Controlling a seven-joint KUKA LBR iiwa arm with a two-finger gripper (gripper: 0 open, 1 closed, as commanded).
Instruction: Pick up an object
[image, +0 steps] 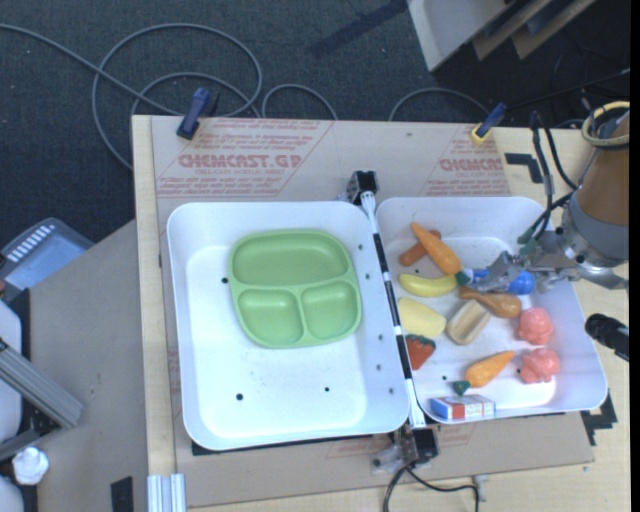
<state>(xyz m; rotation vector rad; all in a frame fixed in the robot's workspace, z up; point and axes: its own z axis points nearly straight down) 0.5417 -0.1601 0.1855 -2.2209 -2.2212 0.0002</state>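
The tool (505, 268) is seen low over the right bin (590, 345), reached in from 3 o'clock, its tip among the toys near a blue piece (520, 284). Whether it is open or closed cannot be told, and nothing is seen gripped.

The toys are crowded in the right bin. A carrot (438, 249) lies at 10 o'clock from the tool, with a banana (428, 285) just below it. A drumstick (494, 302) lies just under the tool, touching a bread roll (467, 322) at 7 o'clock. A yellow piece (420, 319) and a strawberry (420, 350) are set along the bin's left wall. Two pink pieces (538, 345) are found at 5 o'clock, a second carrot (487, 369) beside them, and a small box (463, 407) at the near rim.

In the left bin (200, 400) a green tray (295, 287) with three compartments is placed, well apart from the tool. Both bins are borne by the desk (250, 155).
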